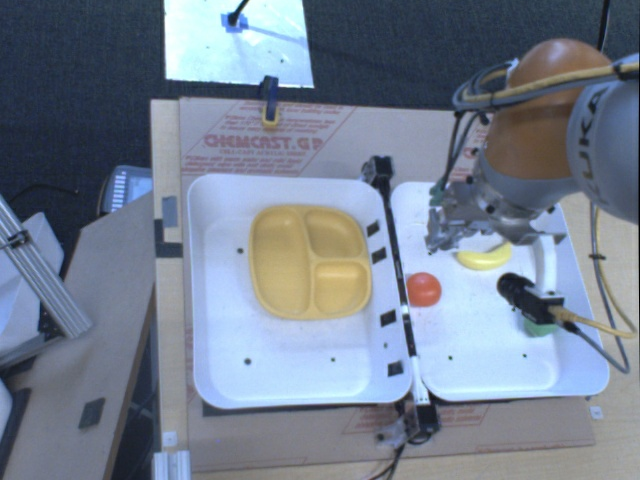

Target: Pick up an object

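Orange ball (424, 288) in rt bin (500, 368), hand (440, 236) nr it, grip unclear, board (330, 126) reads "CHEMCAST GP"

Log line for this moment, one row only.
claw: over right bin, beside banana | orange ball: right bin, apart from claw | yellow plate: left bin

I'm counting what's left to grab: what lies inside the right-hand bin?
A red ball, a yellow banana and a partly covered green thing lie in the right bin. The arm covers the bin's far part, so anything there is hidden.
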`<state>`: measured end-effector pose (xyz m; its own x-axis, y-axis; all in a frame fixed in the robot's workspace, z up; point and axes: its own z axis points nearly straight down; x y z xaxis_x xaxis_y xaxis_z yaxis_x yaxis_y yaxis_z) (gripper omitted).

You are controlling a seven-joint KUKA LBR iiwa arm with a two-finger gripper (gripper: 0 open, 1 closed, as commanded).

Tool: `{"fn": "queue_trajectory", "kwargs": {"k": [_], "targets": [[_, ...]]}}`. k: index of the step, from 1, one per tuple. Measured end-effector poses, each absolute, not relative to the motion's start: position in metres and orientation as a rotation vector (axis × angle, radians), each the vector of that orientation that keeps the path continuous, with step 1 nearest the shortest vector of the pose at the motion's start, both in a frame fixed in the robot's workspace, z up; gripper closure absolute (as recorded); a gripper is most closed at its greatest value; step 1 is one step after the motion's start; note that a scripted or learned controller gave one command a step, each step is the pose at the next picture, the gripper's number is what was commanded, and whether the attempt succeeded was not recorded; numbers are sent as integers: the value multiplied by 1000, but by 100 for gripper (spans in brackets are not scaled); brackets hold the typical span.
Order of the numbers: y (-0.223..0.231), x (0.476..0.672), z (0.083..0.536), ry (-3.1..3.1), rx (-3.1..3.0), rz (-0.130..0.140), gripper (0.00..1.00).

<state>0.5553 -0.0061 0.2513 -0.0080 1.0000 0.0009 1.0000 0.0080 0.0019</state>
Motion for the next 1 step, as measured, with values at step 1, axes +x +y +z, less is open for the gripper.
{"fn": "queue_trajectory", "kwargs": {"k": [1], "targets": [[45, 544, 254, 2233, 2211, 3, 100]]}}
